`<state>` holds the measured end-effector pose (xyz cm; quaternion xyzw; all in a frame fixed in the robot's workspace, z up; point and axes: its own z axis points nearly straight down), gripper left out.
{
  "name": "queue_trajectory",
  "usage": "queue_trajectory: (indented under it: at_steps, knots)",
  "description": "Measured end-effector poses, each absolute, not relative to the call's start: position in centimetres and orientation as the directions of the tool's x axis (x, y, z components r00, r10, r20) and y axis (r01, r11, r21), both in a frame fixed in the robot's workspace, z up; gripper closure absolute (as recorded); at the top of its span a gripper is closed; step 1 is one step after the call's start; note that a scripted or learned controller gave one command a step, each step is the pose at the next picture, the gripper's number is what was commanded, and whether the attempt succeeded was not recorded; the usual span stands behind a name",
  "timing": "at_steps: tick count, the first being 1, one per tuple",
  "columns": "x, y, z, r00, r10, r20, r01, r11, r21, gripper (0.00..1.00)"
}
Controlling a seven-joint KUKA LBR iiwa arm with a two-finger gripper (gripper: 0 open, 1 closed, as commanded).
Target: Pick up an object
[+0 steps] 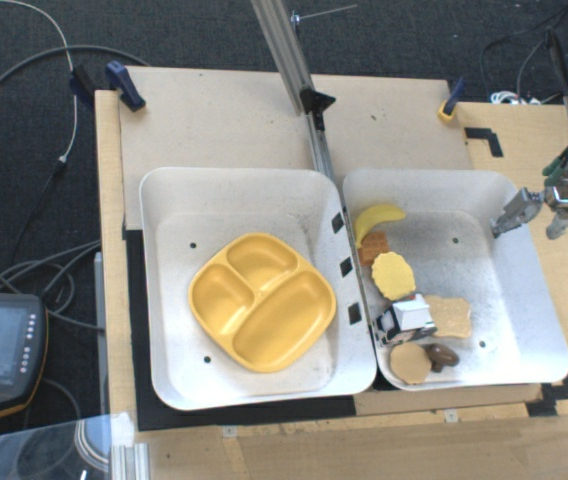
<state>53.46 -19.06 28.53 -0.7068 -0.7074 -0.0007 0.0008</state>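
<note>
Right now my claw [535, 218] hangs at the far right of the camera view, above the right rim of the right bin [524, 298], with its two fingers spread apart and nothing between them. One finger [509, 214] points down and left over the bin's upper right corner; the other sits nearer the edge of the view.

Everything I could pick lies along the left wall of that right bin, well apart from my claw. A yellow banana [378, 217] curves at the top of the group, with a small brown piece [373, 246] just below it. Under that is a yellow chip-like piece [393, 274] with a wavy edge. Lower still, a small white and black block [407, 316] touches a tan bread slice [450, 315] to its right. At the bin's lower left corner a round tan cookie [410, 364] lies beside a dark brown lump [443, 356].

The left bin [164, 228] holds a yellow divided plate [262, 301] with three compartments, tilted diagonally near its middle. Both bins rest side by side on the pale bench [214, 118], and a metal pole [279, 33] slants down to the seam between them.
</note>
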Motion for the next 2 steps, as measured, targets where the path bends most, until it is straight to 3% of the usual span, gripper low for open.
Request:
queue_trajectory:
  at_steps: [1,2]
  knots:
    - [53.6,-19.0,29.7,-0.003,1.0,0.002,1.0,0.003,0.003,1.0]
    - [61.1,-21.3,20.4,-0.002,1.0,-0.001,1.0,0.002,-0.003,1.0]
